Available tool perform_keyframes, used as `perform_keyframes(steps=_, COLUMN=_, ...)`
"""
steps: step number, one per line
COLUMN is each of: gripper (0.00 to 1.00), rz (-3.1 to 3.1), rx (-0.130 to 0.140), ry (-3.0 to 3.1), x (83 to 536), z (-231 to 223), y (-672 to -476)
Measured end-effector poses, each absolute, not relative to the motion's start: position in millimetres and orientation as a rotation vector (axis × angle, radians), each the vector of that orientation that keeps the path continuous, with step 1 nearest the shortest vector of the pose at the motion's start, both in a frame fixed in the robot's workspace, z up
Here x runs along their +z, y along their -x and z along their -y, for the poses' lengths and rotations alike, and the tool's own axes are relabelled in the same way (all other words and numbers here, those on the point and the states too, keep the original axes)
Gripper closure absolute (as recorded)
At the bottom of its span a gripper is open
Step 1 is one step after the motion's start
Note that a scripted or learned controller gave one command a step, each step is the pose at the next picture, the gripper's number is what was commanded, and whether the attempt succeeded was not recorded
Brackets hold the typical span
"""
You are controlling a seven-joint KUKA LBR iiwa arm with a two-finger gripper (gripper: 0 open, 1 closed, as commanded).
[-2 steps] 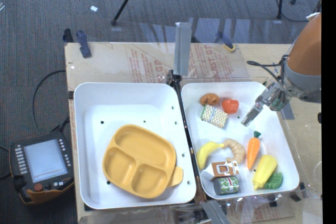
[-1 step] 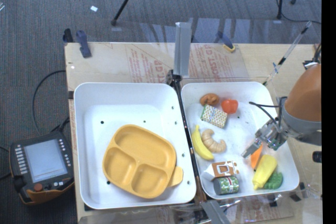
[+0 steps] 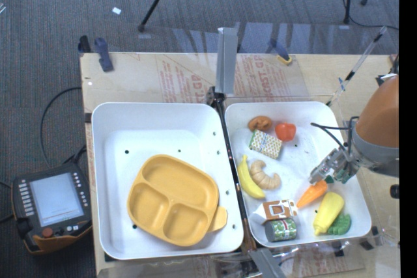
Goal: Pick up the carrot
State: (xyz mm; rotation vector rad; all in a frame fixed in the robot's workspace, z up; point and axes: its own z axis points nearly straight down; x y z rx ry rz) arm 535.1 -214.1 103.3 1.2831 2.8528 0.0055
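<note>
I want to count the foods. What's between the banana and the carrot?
In the camera view, a croissant lies between the banana and the carrot.

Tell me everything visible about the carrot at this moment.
The carrot is a small orange toy, plastic-looking, tapered, lying flat in the right bin. Its pointed tip faces the lower left, toward a small carton; its thick end points up right, where the gripper sits right at it. Whether the gripper grips it is unclear. A yellow corn cob lies just beside it, lower right.
</note>
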Motion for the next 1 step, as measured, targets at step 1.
perform_keyframes(steps=1, gripper=1.00, rz=-2.954, rx=0.000, ry=-1.072, x=86.5, z=151.6, y=-492.6)
